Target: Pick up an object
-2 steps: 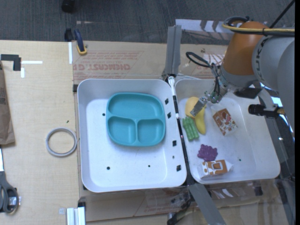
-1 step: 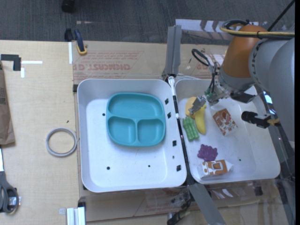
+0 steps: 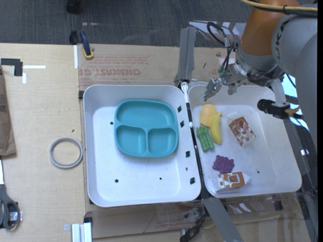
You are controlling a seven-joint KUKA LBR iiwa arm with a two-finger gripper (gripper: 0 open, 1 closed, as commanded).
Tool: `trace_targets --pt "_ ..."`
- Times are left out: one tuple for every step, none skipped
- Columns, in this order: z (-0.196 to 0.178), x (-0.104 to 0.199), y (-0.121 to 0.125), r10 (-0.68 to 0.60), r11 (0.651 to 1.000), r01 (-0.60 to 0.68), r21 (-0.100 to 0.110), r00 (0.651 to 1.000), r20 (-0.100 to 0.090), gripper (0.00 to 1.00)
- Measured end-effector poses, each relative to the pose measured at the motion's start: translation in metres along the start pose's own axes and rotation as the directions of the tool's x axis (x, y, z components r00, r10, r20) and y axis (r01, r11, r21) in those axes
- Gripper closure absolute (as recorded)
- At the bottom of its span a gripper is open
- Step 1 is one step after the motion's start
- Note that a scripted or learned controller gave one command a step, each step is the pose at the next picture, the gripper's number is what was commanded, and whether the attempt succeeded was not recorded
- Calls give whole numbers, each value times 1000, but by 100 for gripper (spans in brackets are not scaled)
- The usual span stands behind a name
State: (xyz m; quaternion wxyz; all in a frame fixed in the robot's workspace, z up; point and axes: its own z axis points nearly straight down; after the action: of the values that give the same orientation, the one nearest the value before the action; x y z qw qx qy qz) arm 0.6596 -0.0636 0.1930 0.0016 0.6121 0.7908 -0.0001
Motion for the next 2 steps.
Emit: trace_targets --pt "101 -25 -67 -209 978 209 2 978 -2 0" --pt "92 -26 -67 -205 979 205 1 979 -1 100"
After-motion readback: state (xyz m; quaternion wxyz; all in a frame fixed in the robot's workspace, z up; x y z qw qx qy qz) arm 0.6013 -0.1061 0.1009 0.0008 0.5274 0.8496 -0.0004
